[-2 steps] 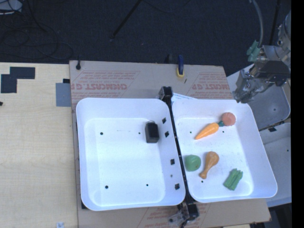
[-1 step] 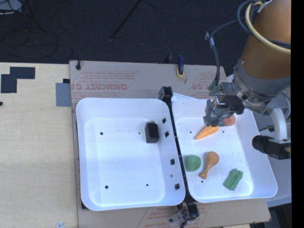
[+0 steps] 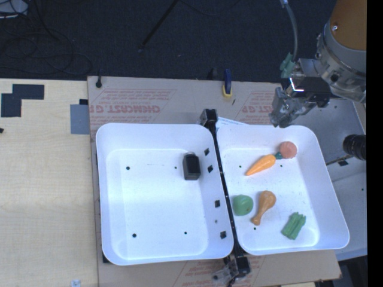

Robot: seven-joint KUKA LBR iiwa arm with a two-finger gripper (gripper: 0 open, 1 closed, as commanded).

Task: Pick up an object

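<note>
The right bin (image 3: 323,178) holds an orange carrot (image 3: 261,164), a pink ball (image 3: 288,150), a green round piece (image 3: 242,205), a tan drumstick (image 3: 263,206) and a green ridged piece (image 3: 294,226). A dark block (image 3: 191,166) lies in the left bin (image 3: 114,184). My gripper (image 3: 283,117) hangs above the right bin's far rim, up and left of the pink ball, with nothing seen in it.
A black divider clip strip (image 3: 218,184) runs between the two bins. The bins rest on a cardboard sheet (image 3: 149,103). A blue and yellow clamp (image 3: 227,85) sits at the sheet's far edge. Wooden bench spreads to the left.
</note>
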